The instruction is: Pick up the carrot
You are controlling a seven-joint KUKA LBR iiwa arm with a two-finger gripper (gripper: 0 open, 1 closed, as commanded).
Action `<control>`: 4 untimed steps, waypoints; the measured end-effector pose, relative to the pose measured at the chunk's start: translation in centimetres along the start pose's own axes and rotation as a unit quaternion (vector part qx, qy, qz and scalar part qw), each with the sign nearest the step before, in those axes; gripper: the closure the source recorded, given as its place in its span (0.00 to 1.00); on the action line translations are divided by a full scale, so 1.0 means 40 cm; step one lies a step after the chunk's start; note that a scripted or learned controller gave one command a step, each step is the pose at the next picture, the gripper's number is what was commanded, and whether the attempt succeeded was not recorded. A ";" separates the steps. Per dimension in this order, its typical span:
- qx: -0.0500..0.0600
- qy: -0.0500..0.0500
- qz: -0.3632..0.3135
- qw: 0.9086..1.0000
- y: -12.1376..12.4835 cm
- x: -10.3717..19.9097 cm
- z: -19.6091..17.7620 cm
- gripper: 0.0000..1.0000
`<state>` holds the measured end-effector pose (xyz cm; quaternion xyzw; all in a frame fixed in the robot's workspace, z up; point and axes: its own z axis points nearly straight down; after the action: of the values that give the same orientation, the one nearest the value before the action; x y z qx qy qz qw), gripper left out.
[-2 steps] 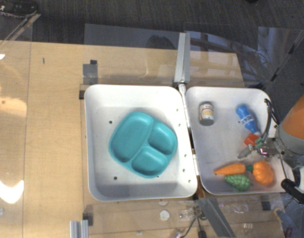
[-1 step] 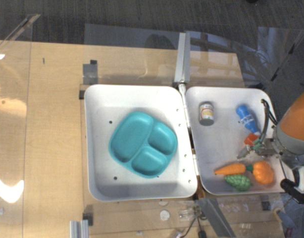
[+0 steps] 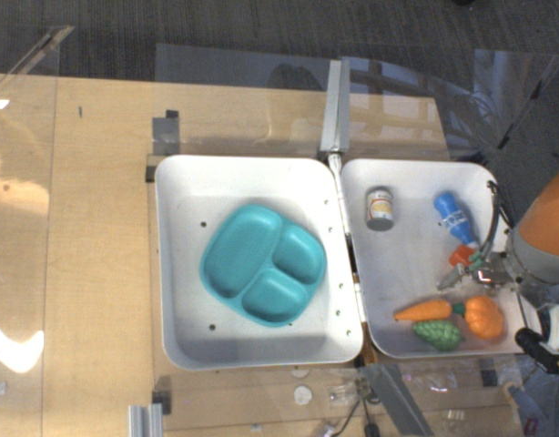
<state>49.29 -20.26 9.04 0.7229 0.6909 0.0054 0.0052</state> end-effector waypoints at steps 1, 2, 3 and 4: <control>-0.002 -0.003 -0.044 0.999 0.000 0.027 -0.001 0.00; -0.007 -0.004 -0.047 0.999 0.010 0.029 -0.033 1.00; -0.007 -0.004 -0.047 0.999 0.010 0.029 -0.033 0.00; 0.000 -0.002 -0.007 1.000 -0.003 0.011 0.000 0.00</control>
<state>49.19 -19.80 9.04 0.7181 0.6959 0.0040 0.0066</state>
